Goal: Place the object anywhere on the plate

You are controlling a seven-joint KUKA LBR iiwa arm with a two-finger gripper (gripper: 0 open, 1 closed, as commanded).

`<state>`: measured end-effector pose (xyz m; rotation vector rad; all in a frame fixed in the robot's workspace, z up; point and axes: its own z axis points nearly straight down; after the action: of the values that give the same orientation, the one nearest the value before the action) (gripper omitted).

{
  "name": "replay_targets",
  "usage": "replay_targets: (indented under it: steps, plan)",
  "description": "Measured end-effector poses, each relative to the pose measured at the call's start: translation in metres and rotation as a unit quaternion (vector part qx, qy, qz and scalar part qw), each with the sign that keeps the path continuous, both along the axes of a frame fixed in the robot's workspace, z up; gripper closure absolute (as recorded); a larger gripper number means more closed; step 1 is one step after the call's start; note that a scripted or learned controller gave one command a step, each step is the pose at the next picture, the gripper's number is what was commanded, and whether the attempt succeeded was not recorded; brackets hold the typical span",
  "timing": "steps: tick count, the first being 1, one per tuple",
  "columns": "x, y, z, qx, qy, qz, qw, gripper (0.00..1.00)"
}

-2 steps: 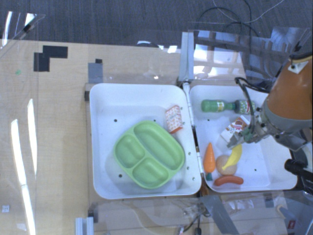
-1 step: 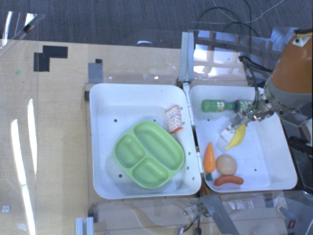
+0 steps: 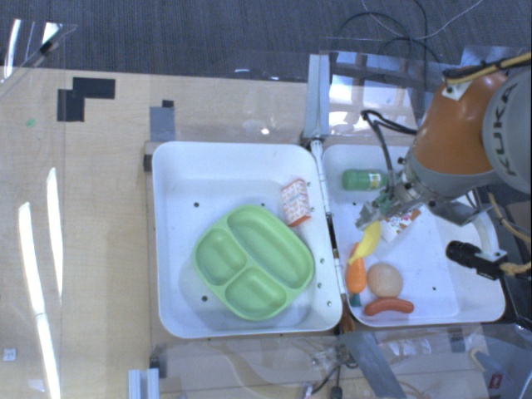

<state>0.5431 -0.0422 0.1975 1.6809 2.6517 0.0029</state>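
Observation:
A green plate (image 3: 253,260) with three compartments lies in the left bin (image 3: 170,223). Just beyond its far right rim, a small red and white packet (image 3: 294,202) leans by the bin's right wall. My gripper (image 3: 378,211) hangs low over the middle of the right bin (image 3: 470,302). It sits above the upper end of a yellow banana (image 3: 370,239) and beside a red and white wrapper (image 3: 401,222). The orange-banded wrist (image 3: 453,131) hides much of the gripper from above.
The right bin also holds a green bottle (image 3: 362,179) lying at the back, an orange carrot (image 3: 356,277), a pale round onion (image 3: 384,280) and a red sausage (image 3: 388,307) near the front. A black cable (image 3: 382,144) runs down to the gripper.

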Motion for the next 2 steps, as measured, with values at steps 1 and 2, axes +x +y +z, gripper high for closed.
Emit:
replay_targets:
  steps: [1,2]
  plan:
    - [-0.0007,0.0914,-0.0127,0.0005,0.0,0.055,0.9985,1.0]
    - [-0.0006,0.0906,-0.0125,0.0003,0.0,0.054,0.9985,0.0]
